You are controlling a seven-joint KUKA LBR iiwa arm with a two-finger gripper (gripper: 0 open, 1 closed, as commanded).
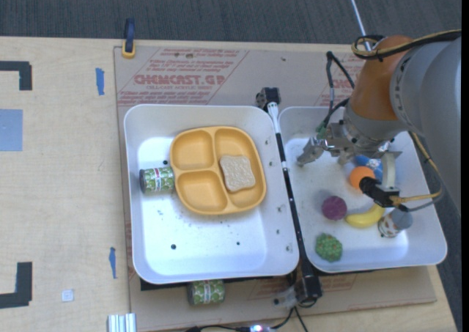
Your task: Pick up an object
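Observation:
The right bin [421, 250] holds a purple ball [334, 207], a yellow banana [364, 217], a green bumpy ball [329, 248], an orange ball [359, 176], a blue item [364, 163] and a small white and brown piece [388, 227]. My gripper [331, 149] hangs over the far part of this bin, just left of the orange ball and the blue item. The wrist partly hides both of them. Nothing shows held in the gripper.
The left bin [146, 250] carries a yellow divided plate [198, 151] with a slice of bread [237, 173] in its right compartment. A green can [156, 179] lies beside the plate. Another green can [207, 292] lies on the bench in front of the bins.

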